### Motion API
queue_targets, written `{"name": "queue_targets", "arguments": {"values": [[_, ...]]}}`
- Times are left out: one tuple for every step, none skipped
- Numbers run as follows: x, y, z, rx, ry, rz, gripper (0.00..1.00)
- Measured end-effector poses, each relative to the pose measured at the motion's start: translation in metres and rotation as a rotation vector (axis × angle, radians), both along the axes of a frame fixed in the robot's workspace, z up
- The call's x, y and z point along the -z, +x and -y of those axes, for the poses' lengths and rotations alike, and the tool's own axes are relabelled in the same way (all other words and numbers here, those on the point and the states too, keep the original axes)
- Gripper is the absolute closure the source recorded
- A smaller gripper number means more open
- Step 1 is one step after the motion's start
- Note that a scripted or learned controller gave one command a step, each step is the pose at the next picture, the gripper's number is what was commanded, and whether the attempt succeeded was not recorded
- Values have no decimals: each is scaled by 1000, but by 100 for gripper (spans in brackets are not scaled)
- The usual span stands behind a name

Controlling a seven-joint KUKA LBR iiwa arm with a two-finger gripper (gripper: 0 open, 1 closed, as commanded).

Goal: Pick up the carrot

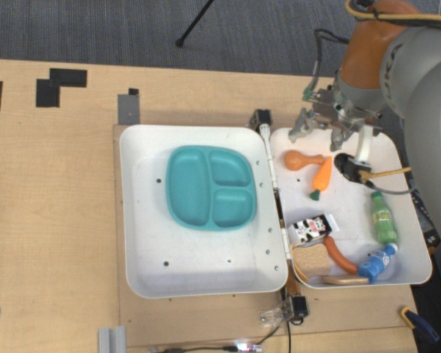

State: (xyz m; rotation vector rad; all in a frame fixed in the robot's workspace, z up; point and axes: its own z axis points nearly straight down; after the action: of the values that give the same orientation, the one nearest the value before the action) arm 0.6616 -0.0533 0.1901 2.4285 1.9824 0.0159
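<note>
Hovering above far end of right bin [419,259]: gripper [327,127], fingers spread, gripping nothing. Lying just below it: carrot [322,175], tilted, possibly touching orange pear-shaped toy [303,159]. Risking grab of wrong toy, or carrot rolling aside.
</note>
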Motion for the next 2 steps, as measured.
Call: {"name": "queue_targets", "arguments": {"values": [[4,-2,2,2,-2,-7,0],[106,-55,80,173,4,-17,0]]}}
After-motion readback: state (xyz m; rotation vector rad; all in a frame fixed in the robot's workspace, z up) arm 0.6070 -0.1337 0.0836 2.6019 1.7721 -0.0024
